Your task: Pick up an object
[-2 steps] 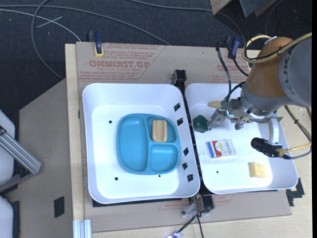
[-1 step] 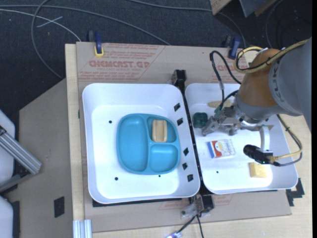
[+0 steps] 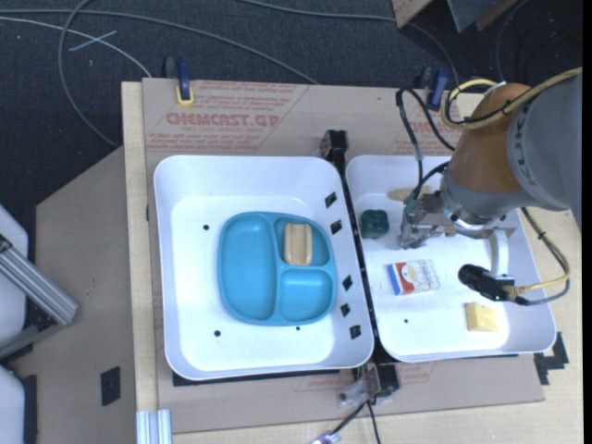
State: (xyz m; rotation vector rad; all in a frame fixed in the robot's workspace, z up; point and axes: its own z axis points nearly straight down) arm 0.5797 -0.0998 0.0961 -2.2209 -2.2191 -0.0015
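Note:
My gripper [image 3: 413, 230] hangs low over the back left of the right bin [image 3: 444, 345], reaching in from the right. A small dark green object [image 3: 374, 222] lies just to its left, a short gap away. In front of the gripper, a white packet with red and blue print [image 3: 412, 277] lies flat on the bin floor. A yellow block [image 3: 481, 317] rests near the bin's front right. A tan sliver [image 3: 400, 195] peeks out behind the gripper. I see nothing held in the gripper.
The left bin [image 3: 185, 331] holds a blue divided plate [image 3: 250, 271] with a tan piece [image 3: 297, 243] in its back right compartment. A black divider with clips [image 3: 347, 248] runs between the bins. A black cable fitting [image 3: 481, 280] hangs over the right bin.

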